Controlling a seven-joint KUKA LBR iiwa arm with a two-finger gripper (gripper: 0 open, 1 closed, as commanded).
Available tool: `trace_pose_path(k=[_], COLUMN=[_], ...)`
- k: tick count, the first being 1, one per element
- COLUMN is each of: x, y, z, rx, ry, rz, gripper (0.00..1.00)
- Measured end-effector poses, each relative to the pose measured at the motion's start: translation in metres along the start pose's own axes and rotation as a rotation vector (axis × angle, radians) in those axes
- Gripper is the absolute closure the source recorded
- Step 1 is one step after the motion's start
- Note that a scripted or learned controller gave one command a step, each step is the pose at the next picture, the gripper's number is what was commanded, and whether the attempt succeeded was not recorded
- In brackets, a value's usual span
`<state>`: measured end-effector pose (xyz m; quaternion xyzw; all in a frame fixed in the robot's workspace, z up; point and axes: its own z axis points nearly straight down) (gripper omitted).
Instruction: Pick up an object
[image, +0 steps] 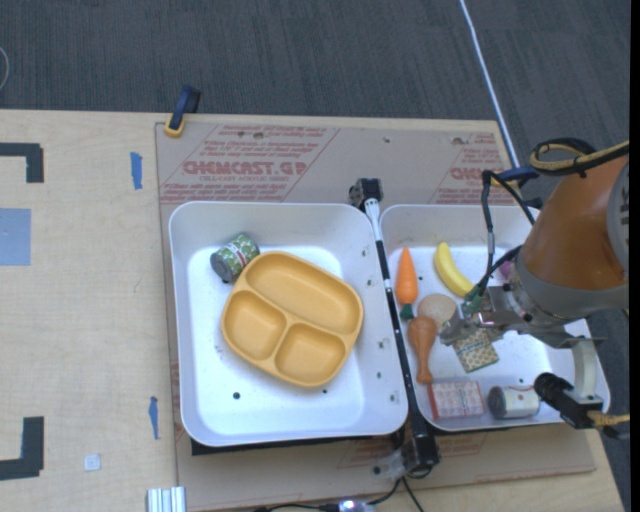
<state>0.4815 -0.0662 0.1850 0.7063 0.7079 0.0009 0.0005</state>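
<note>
On the desk (80, 330), the left bin (190, 300) held a small green can (234, 257) lying beside a yellow divided plate (291, 317). The right bin (425, 405) held an orange carrot (405, 276), a banana (453, 270), a toy drumstick (423, 345), a round beige piece (436, 307), a pink-and-white packet (456, 398) and a small grey-capped cylinder (512, 402). The gripper (470, 325) hung low over this bin, just above a patterned square packet (475, 350). Whether the jaws were spread or pressed together could not be told.
</note>
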Motion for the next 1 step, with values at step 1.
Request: trace_pose_path(k=[1], x=[0.0477], y=[0.0435], z=[0.0005], rx=[0.002], ry=[0.0], rz=[0.0], gripper=[1.0])
